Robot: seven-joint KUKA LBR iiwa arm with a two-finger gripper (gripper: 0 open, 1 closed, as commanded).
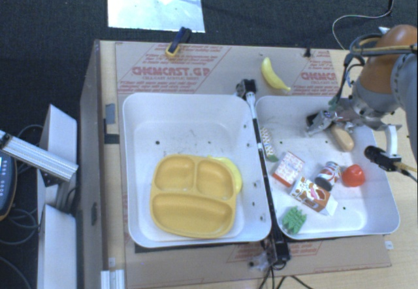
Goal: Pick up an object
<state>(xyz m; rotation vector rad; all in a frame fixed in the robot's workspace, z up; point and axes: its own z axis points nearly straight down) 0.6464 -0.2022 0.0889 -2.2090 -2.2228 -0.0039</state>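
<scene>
In the right bin (390, 214), tan roll (343, 139) just beside the arm's wrist (367, 97)

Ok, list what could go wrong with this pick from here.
1. The gripper sits beside the tan rounded oblong piece, not squarely over it. A grasp from here may catch only its end, and it could slip out.
2. That piece looks smooth and round, so a nudge might roll it toward the red ball and the small red-and-white can close by.
</scene>
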